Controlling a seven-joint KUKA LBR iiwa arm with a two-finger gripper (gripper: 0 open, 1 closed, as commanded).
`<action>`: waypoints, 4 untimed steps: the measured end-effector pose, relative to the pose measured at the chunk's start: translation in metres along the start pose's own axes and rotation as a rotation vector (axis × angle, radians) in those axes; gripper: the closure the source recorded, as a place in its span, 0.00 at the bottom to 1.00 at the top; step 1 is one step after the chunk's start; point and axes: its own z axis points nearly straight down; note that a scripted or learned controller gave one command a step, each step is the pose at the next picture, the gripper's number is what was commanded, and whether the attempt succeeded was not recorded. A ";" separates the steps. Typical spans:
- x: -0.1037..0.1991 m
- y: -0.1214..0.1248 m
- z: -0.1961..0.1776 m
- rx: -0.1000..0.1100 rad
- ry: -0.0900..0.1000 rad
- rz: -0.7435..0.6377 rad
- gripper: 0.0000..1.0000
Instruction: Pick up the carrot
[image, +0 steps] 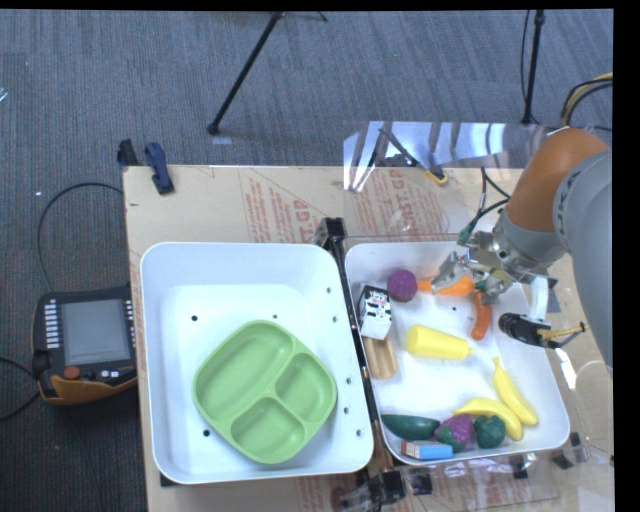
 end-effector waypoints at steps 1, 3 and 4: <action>0.002 0.001 -0.010 -0.002 -0.005 -0.011 1.00; 0.001 -0.101 0.008 0.009 -0.013 -0.036 0.00; -0.019 -0.054 -0.002 0.004 -0.014 0.027 0.00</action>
